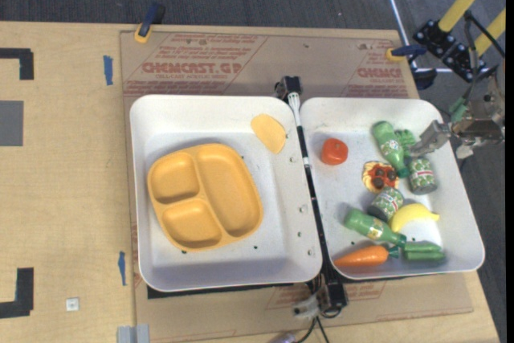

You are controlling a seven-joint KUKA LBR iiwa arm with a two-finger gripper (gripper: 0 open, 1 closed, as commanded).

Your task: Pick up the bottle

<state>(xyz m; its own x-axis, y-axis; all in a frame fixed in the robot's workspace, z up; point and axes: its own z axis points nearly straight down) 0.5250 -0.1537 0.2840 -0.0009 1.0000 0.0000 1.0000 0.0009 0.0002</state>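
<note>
Beside the right bin's (474, 241) far edge, jaws (434, 136) near green bottle (389, 144).

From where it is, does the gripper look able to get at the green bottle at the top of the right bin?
Probably yes: the gripper sits beside the green bottle, with nothing lying on top of it.

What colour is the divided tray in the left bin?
Yellow-orange divided tray, clearest in the camera view.

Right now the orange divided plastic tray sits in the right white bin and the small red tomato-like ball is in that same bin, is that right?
Not quite. The camera view shows the orange divided plastic tray in the left white bin. The small red tomato-like ball is indeed in the right white bin.
</note>
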